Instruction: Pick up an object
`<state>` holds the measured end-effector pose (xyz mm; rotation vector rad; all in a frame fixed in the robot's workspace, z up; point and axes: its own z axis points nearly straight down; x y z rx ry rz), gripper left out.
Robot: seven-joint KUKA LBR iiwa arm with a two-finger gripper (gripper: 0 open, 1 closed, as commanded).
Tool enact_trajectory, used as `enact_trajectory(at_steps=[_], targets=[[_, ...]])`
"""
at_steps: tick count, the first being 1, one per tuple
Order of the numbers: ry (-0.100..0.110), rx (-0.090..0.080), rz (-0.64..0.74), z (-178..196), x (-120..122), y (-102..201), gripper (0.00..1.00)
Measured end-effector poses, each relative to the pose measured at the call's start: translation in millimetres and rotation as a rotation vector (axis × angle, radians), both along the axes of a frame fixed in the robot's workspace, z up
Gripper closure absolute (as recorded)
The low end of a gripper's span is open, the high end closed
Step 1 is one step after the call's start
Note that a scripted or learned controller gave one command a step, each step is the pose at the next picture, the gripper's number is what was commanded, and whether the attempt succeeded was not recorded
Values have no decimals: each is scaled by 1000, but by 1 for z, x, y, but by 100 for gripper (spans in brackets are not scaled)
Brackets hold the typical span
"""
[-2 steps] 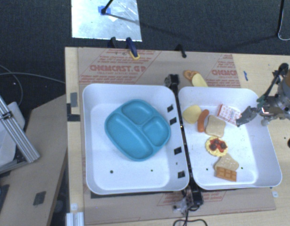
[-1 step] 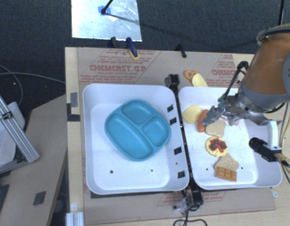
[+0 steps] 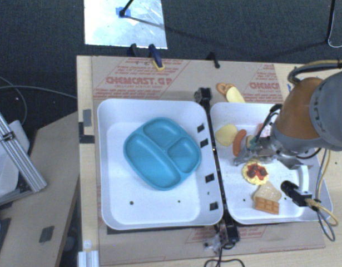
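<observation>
My gripper (image 3: 249, 149) low in right bin (image 3: 312, 213), among toy food; finger state unreadable from here. Red sausage (image 3: 239, 142) touching or just beside tips: likely target. Pale round piece (image 3: 226, 133) next to it, mini pizza (image 3: 256, 173) below, waffle (image 3: 267, 198) further. Blue tray (image 3: 161, 152) in left bin (image 3: 115, 204), apart.

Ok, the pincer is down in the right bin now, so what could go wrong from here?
The pincer sits among close-packed food: the red sausage, the yellow piece and the small pizza. It may nudge them or close on nothing. The arm hides its fingers, so a grip is hard to confirm.
</observation>
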<state>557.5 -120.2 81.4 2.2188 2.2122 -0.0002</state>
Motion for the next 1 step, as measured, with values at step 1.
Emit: enact_trajectory(at_steps=[1], targets=[[-8,0,2,19,4,0,100]])
